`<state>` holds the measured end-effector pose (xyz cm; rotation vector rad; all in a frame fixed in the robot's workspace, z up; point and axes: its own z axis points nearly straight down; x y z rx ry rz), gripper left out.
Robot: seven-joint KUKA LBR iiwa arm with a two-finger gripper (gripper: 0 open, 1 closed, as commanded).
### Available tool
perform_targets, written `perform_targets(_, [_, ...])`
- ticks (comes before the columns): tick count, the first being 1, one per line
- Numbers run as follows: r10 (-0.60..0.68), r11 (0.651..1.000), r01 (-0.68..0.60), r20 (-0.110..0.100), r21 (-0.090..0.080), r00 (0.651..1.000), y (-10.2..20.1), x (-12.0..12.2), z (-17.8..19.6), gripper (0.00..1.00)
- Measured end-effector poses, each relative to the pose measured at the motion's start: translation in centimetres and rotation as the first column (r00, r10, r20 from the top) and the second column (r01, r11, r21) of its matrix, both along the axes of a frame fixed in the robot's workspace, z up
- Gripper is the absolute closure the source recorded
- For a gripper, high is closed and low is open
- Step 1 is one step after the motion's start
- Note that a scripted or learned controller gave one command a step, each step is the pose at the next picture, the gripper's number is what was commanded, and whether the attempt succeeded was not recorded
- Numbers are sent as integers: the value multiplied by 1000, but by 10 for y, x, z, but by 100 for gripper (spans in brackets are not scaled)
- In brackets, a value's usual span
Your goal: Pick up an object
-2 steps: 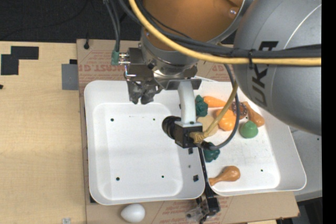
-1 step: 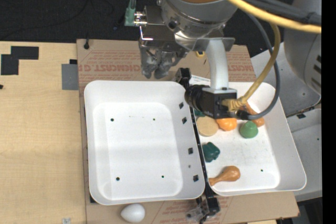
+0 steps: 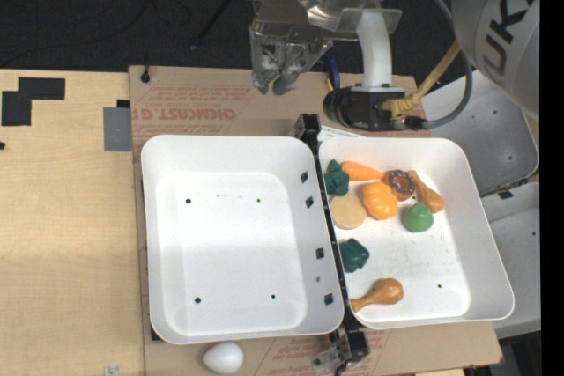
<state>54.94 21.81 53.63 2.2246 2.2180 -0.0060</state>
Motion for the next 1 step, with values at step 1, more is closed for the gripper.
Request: perform_targets(1, [6, 1000, -6, -18, -6, 1000, 26, -28, -166, 100])
